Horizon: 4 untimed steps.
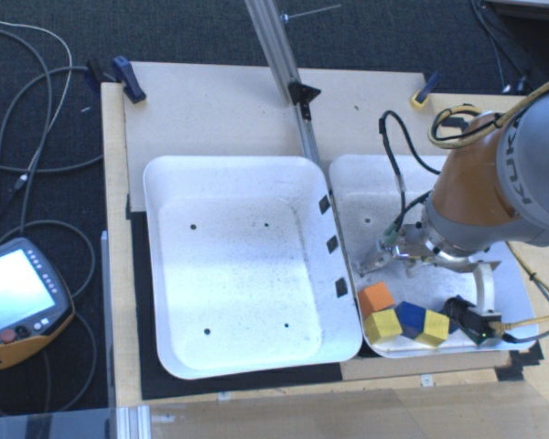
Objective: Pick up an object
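In the camera view, the arm [480,186] reaches in from 3 o'clock over the right bin [366,190]. Its gripper [391,251] hangs low near the middle of that bin, and the view does not show whether it is wide or narrow; nothing is seen held in it. Four blocks cluster by the bin's 6 o'clock wall. An orange block [377,297] lies just at 6 o'clock of the gripper, with a yellow block [382,326] touching it below. A blue block [410,317] and a second yellow block [433,329] follow toward 3 o'clock. The left bin [157,186] sits at 9 o'clock on the bench [210,108].
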Available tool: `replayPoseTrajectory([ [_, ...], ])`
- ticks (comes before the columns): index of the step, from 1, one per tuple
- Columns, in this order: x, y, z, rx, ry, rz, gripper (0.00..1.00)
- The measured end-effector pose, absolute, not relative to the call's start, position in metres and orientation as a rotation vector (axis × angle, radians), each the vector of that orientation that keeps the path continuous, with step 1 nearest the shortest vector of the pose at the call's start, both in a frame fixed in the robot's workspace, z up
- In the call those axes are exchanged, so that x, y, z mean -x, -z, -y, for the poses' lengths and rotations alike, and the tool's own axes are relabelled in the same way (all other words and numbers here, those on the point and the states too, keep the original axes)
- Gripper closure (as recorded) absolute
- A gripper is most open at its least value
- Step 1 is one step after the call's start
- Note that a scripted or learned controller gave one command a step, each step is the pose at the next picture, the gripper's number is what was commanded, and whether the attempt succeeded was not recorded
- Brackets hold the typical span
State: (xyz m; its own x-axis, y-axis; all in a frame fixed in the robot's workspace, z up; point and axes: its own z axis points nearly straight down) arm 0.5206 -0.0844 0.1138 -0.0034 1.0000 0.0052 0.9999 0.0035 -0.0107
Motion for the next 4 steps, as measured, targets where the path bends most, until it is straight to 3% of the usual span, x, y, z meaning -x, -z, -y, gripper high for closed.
replayPoseTrajectory([
  [1, -0.566, -0.1, 0.15, 2.228, -0.001, 2.221, 0.0],
  [2, -0.569, -0.119, 0.147, 2.222, 0.003, 2.225, 0.0],
  [3, -0.616, -0.117, 0.21, 2.229, 0.001, 2.224, 0.0],
  [4, -0.642, -0.099, 0.218, 2.221, 0.001, 2.226, 0.0],
])
